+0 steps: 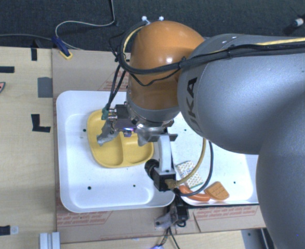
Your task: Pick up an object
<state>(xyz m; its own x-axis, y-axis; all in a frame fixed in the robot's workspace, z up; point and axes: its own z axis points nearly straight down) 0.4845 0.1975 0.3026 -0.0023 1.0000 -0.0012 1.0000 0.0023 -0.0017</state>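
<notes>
The big grey arm (246, 92) comes in from three o'clock and bends over the bins. Its round orange part (160, 51) sits near the middle, a bit toward twelve o'clock. Under the orange part, the gripper (122, 131) hangs over the left white bin (72, 154). I cannot tell how it is set — the arm hides it from up here.

A yellow dish (111, 152) lies in the left bin, in the part of the bin toward twelve o'clock. The gripper is right above its top edge, and I cannot tell if they touch.

The right white bin (240, 183) is at about five o'clock, mostly under the arm. In it I see a white checked thing (191, 176), and just beside that an orange piece (216, 192).

Black cables (108, 14) run across the dark floor at twelve o'clock.
</notes>
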